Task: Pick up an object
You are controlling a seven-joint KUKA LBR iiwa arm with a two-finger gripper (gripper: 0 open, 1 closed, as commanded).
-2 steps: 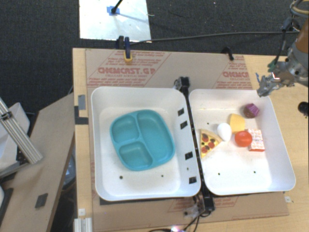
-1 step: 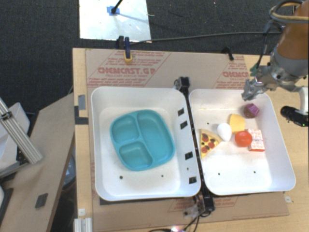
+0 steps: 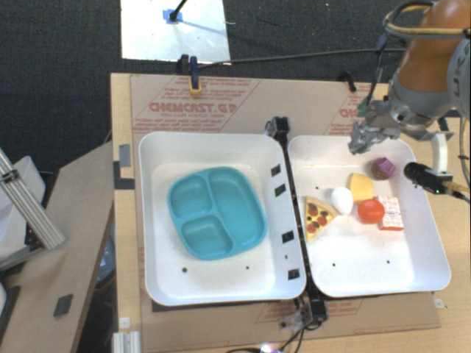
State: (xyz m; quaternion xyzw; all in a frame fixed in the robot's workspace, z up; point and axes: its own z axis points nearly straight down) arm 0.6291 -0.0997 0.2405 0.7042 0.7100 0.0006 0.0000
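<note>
The right bin (image 3: 383, 271) holds several small items in its far half: a purple piece (image 3: 382, 168), a yellow cheese wedge (image 3: 361, 186), a white egg (image 3: 341, 198), a red tomato (image 3: 371, 210), a pizza slice (image 3: 317, 215) and a pink-and-white box (image 3: 391, 213). My gripper (image 3: 363, 140) hangs over the bin's far edge, just up and left of the purple piece and apart from every item.
The left bin (image 3: 162, 271) carries a teal divided plate (image 3: 216, 212). A black-clipped divider (image 3: 288, 197) runs between the bins. Bare white floor fills the near half of the right bin. A white sheet (image 3: 174, 20) lies beyond the bench.
</note>
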